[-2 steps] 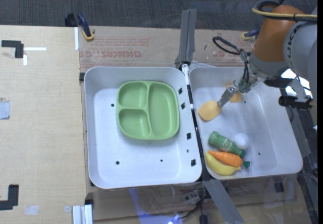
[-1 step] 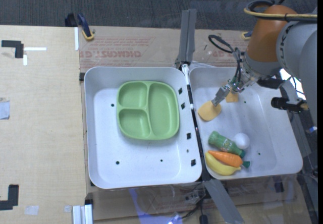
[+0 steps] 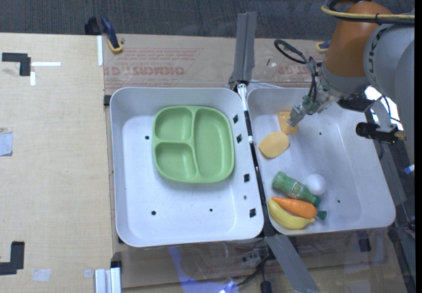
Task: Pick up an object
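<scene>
A small orange-yellow block lies in the right bin, right at the tip of the claw, which hangs low over the bin's far left part; how its tips are set I cannot tell. Just nearer than the claw rests a yellow potato-like piece. Farther toward the near edge lie a green bottle, a white ball, a carrot and a banana. Left of the claw, the other bin carries a green divided plate.
</scene>
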### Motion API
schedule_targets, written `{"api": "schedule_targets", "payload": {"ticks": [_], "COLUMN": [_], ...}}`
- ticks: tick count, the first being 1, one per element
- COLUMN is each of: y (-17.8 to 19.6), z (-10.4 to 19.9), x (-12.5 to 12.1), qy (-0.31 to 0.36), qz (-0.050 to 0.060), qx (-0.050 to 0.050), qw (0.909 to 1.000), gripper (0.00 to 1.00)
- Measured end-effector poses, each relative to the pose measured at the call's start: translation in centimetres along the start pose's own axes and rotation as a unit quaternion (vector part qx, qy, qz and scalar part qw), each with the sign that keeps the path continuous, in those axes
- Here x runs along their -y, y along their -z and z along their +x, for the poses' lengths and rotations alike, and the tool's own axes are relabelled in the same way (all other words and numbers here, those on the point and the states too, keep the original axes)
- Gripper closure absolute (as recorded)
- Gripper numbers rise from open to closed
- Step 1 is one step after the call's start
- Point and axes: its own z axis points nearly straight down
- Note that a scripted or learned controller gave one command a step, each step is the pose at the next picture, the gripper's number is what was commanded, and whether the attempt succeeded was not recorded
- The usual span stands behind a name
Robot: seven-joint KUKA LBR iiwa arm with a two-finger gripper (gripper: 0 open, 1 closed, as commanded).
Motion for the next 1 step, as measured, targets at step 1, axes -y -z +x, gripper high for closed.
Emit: {"api": "schedule_targets", "payload": {"ticks": [1], "y": [8.48], "z": [5.65], "x": [-0.95], "qy": [-0.144], "qz": [-0.004], "qx": [-0.005], "qw": [0.9895], "gripper": [1.0]}}
